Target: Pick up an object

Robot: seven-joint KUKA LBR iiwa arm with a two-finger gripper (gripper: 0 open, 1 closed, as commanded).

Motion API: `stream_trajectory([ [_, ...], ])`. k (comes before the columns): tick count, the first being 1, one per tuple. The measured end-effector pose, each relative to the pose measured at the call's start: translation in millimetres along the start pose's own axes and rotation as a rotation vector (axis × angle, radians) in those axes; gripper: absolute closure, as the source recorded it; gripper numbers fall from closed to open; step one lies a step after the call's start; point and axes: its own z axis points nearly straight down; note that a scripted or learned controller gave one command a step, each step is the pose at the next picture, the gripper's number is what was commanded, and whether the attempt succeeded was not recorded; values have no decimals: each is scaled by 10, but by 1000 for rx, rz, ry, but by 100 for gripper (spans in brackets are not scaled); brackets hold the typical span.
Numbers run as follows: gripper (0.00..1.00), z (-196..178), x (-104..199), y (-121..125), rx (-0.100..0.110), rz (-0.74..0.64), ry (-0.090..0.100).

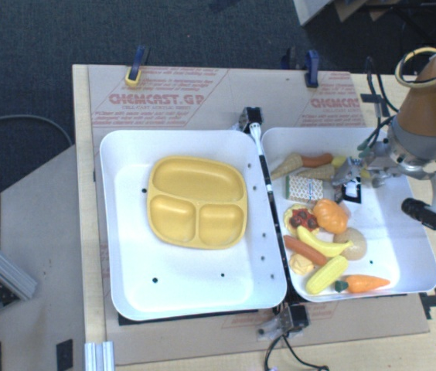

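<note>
Gripper (349, 182): low in the right bin (411, 242); finger state cannot be told.
Carrot (365, 283): below the gripper, long axis left-right, tip right.
Bananas: two.
Yellow tray (197, 202): one, far left of the gripper.

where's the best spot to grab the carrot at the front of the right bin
Probably the thick middle of the carrot, coming straight down with fingers closing across its width. It lies flat, lengthwise left to right, green end touching the corn, so grip nearer the free tapered half.

Dark carpet floor (63, 22), brown paper-covered bench (202, 95), blue clamps (311, 68)
</note>
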Motion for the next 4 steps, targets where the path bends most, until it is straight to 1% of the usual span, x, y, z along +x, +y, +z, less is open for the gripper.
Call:
stream_trajectory([
  [1, 0, 83, 26, 8, 0, -1, 3],
  [2, 100, -32, 14, 15, -5, -1, -1],
  [3, 100, -495, 33, 105, -8, 0, -5],
  [4, 100, -1006, -45, 54, -10, 1, -6],
])
